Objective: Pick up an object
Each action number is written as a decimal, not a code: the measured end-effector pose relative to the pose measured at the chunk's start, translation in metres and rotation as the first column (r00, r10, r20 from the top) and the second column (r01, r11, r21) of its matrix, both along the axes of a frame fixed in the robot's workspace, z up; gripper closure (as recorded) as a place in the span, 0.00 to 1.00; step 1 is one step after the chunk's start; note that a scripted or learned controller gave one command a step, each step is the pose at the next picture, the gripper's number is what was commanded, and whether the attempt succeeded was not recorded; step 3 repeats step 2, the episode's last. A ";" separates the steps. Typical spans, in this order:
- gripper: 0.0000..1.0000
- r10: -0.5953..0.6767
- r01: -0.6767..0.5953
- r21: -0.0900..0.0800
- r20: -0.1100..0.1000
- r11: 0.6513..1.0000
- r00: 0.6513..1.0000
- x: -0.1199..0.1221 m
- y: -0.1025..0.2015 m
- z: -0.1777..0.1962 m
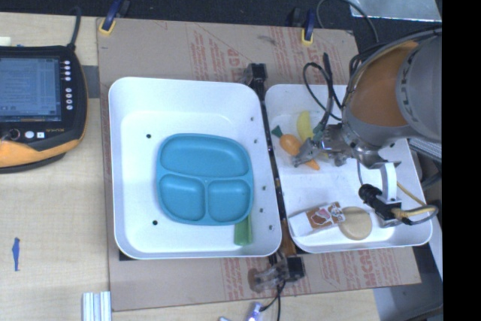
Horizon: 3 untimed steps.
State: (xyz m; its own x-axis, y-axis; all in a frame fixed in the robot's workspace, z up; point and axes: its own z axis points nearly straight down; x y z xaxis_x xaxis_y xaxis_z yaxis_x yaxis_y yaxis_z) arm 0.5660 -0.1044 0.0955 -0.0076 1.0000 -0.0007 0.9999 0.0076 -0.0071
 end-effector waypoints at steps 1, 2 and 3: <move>0.00 -0.004 0.004 0.002 0.004 1.000 1.000 0.057 0.009 -0.003; 1.00 -0.002 0.002 0.001 0.005 1.000 1.000 0.058 0.007 0.009; 1.00 -0.002 0.002 0.001 0.005 1.000 1.000 0.058 0.007 0.009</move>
